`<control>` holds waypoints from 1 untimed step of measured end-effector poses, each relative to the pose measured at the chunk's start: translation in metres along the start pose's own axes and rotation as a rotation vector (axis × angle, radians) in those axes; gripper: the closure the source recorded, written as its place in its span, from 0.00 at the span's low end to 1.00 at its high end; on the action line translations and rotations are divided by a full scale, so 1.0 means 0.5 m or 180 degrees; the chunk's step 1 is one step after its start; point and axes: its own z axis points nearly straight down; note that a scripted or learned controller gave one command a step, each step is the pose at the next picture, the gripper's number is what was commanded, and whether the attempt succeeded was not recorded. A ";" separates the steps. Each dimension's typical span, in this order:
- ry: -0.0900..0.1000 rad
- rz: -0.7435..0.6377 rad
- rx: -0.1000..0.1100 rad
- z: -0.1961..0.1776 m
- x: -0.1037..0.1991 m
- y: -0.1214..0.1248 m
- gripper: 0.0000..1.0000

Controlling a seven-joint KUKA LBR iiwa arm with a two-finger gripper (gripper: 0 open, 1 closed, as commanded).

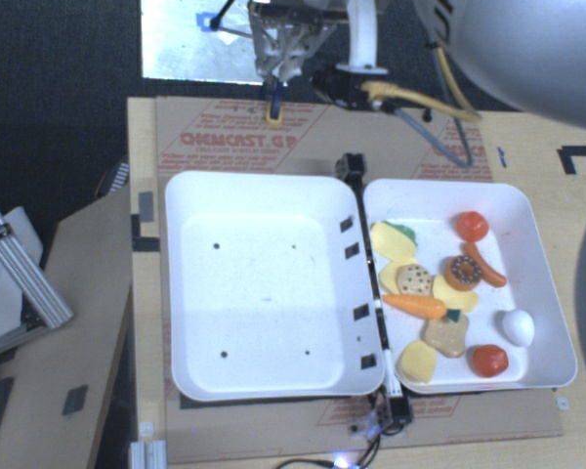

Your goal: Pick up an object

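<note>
Gripper (273,91) hung at twelve o'clock, beyond both bins; finger state could not be told. Best target judged the egg (517,326), lying apart at four o'clock in the right bin (542,225).

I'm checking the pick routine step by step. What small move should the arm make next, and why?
Probably travel toward the right bin and down. The gripper sits high above the bench's far edge, past both bins, with something small and yellow at its tip; whether it is held I cannot tell. All the toy food, such as the carrot and the egg, lies in the right bin.
</note>
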 end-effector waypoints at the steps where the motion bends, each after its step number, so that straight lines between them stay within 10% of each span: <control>1: -0.0028 0.0061 0.0023 -0.012 -0.233 0.078 1.00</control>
